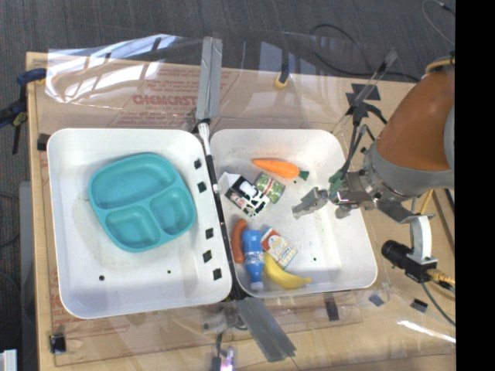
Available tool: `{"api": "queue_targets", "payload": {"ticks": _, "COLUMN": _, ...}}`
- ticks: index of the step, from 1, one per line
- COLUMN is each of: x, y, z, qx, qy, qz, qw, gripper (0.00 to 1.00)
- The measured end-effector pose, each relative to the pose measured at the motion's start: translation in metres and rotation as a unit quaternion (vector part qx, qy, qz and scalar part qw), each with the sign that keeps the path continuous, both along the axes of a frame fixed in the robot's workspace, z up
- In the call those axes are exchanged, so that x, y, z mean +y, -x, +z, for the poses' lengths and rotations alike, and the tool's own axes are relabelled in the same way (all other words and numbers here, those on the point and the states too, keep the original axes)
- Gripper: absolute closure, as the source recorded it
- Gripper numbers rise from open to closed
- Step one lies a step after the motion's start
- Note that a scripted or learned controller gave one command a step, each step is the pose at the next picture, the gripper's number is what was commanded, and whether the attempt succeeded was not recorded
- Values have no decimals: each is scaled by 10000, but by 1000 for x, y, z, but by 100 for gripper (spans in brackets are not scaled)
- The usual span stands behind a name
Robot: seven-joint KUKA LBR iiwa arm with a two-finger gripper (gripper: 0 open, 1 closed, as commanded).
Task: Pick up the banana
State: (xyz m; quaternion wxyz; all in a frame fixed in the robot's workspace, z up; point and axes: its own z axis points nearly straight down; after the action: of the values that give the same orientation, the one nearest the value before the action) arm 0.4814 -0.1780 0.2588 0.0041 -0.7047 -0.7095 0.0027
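Banana: the banana (287, 275) lies in the near part of my right bin (352, 242), close to its front wall, curved, one end up by the blue bottle (253, 253) and the other pointing right.
Handling: I judge it light, smooth and probably a stiff toy, so it may slip or roll under a pinch; its curve means the ends are poor places to close on.
Where to hold: across the thick middle, fingers either side of the short width. The right half looks freest, since the left end touches or nearly touches the bottle.
Neighbours: the bottle stands just left of it, a small printed packet (280, 247) just above it, and an orange-red piece (239, 240) along the bottle's left side. Further back lie a carrot (277, 168), a black-and-white toy (245, 195) and a green-patterned box (270, 187).
My claw: my claw (311, 202) hangs over the middle of the right bin, well apart from the banana and behind it. Its fingers look spread a little, with nothing between them and touching nothing that I can make out.
Progress: not yet started on the grasp, by my reckoning; I need to come forward and left, then down.
Risk: catching the bottle or packet instead.
Further out: the left bin (69, 277) holds a teal divided plate (141, 200); both bins sit on the counter (93, 91).
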Motion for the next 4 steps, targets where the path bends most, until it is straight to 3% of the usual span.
{"api": "queue_targets", "payload": {"ticks": 1, "x": 22, "y": -4, "z": -155, "qx": -35, "qy": -3, "qz": 102, "qw": 9999, "gripper": 0}}
{"api": "queue_targets", "payload": {"ticks": 2, "x": 53, "y": 2, "z": -163, "qx": -116, "qy": 105, "qz": -141, "qw": 9998, "gripper": 0}}
{"api": "queue_targets", "payload": {"ticks": 3, "x": 65, "y": -51, "z": -159, "qx": -134, "qy": 128, "qz": -40, "qw": 9998, "gripper": 0}}
{"api": "queue_targets", "payload": {"ticks": 4, "x": 54, "y": 2, "z": -166, "qx": -88, "qy": 70, "qz": 556, "qw": 9984, "gripper": 0}}
